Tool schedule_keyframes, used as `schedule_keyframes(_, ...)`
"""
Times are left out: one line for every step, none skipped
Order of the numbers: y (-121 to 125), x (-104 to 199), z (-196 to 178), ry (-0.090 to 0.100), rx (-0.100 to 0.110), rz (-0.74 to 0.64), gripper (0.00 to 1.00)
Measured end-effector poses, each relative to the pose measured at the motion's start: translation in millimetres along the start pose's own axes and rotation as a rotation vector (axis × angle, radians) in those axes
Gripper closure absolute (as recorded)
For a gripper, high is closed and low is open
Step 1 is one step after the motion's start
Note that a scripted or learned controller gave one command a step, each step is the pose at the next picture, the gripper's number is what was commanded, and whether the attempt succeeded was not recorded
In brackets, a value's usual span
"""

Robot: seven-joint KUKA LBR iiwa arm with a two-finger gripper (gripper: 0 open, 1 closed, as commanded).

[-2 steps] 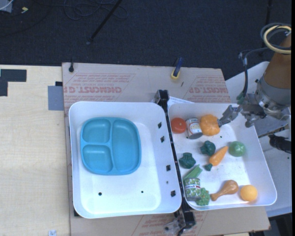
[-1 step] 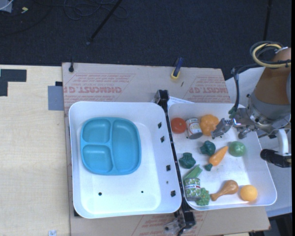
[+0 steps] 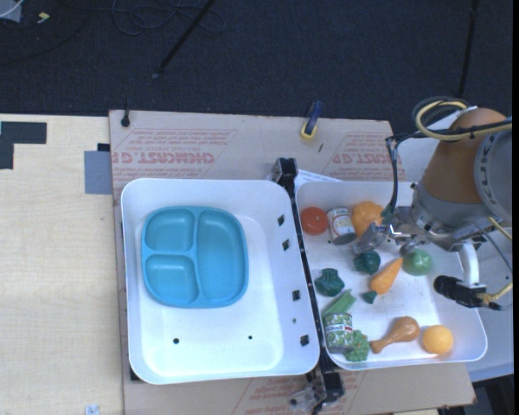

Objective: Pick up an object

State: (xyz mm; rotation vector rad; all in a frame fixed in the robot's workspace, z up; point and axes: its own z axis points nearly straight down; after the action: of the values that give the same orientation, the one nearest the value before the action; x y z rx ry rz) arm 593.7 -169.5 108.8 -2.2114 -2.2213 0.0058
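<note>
My gripper (image 3: 399,237) hangs low over the upper middle of the right bin (image 3: 467,353), with the arm coming in from the right. Just left of it lie an orange fruit (image 3: 366,215) and a small can (image 3: 340,223). Below it sit a dark green vegetable (image 3: 367,261), a carrot (image 3: 386,276) and a green ball (image 3: 419,262). I see nothing held in the gripper.
The right bin also holds a red tomato (image 3: 313,220), a dark broccoli piece (image 3: 329,281), a green pod (image 3: 339,303), a green packet (image 3: 338,326), a brown drumstick (image 3: 396,333) and a yellow-orange fruit (image 3: 437,340). A blue divided plate (image 3: 195,256) lies in the left bin (image 3: 208,357).
</note>
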Motion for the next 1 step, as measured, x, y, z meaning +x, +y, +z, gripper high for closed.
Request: schedule_keyframes(0.3,2.5,22.5,-0.001,-0.003,0.001,0.00)
